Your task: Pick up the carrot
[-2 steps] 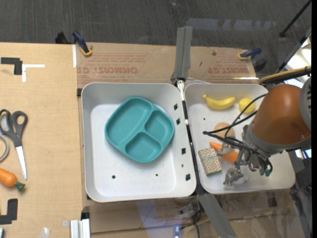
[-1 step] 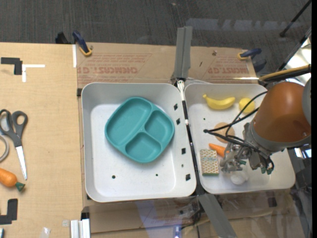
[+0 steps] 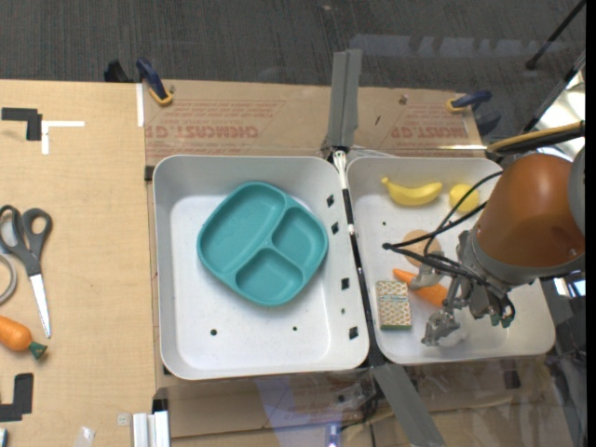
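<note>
One carrot lying in right bin, beside a small box, partly under the arm. Pincer low, just past carrot; grip state impossible to tell. Teal plate in left bin.

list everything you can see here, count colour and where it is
bins: 2, white, side by side on the bench
divided plate: 1, teal, in the left bin
banana: 1, yellow, back of the right bin
yellow item: 1, beside the banana, partly hidden by the arm
carrot: 1, orange, middle of the right bin
packet: 1, greenish, beside that carrot
scissors: 1, grey handles, bench at far left
second carrot: 1, orange, bench below the scissors
clamps: 2, blue, along the back board
arm: 1, grey with orange band, over the right bin
gripper: 1, low in the right bin, near the carrot
</note>
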Controlling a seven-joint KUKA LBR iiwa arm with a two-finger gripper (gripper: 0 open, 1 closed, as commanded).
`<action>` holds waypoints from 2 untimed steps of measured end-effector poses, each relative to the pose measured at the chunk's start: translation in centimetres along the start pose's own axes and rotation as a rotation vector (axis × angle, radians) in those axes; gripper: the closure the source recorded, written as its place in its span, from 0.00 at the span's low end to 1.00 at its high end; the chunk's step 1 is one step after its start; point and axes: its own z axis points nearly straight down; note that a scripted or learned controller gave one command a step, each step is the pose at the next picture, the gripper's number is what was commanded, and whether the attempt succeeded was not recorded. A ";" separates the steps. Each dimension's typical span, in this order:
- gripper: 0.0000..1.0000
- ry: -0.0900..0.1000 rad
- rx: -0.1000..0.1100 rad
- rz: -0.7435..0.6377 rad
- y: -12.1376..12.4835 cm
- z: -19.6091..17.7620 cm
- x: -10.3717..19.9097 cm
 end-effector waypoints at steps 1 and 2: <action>0.00 -0.001 0.000 -0.067 -0.3 1.4 -4.4; 1.00 -0.005 0.001 -0.070 -0.2 0.4 -4.5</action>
